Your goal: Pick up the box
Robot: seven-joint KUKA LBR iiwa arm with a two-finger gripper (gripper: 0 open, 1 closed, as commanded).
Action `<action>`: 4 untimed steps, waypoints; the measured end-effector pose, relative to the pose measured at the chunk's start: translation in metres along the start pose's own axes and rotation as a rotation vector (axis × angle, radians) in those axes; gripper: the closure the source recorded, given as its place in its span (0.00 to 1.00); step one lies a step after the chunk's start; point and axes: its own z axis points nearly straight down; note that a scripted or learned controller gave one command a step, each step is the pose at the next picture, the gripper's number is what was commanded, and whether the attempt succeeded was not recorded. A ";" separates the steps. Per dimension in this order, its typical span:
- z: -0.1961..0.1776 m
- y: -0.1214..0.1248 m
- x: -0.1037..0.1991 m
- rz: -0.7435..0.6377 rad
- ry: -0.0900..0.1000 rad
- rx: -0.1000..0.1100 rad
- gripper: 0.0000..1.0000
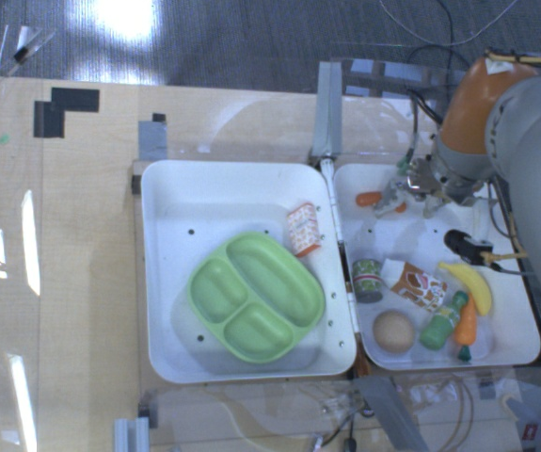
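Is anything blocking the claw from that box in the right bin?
Nothing visible. Bare bin floor lies between the gripper and the box; the can and the banana only sit beside it.

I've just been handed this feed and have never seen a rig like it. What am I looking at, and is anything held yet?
You have one camera, fixed above a bench and looking down at a slant. The grey arm with the orange band is the robot, reaching in from the right. Its gripper hangs over the far end of the right bin, beside a small orange thing. I cannot see that it holds anything.

Nearer you in that bin lie a can, a printed carton, a banana, a green bottle, a carrot and a beige ball.

The left bin holds a green divided plate and a small box at its far edge. Either the carton or the small box could be the target.
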 end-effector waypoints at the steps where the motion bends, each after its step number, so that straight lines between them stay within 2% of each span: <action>1: -0.002 -0.030 0.011 -0.040 -0.002 -0.017 0.00; 2: 0.002 -0.001 -0.066 0.111 0.002 0.016 0.00; 3: 0.002 -0.001 -0.066 0.162 0.004 0.022 0.00; 4: 0.000 0.002 -0.066 0.231 0.001 0.003 0.00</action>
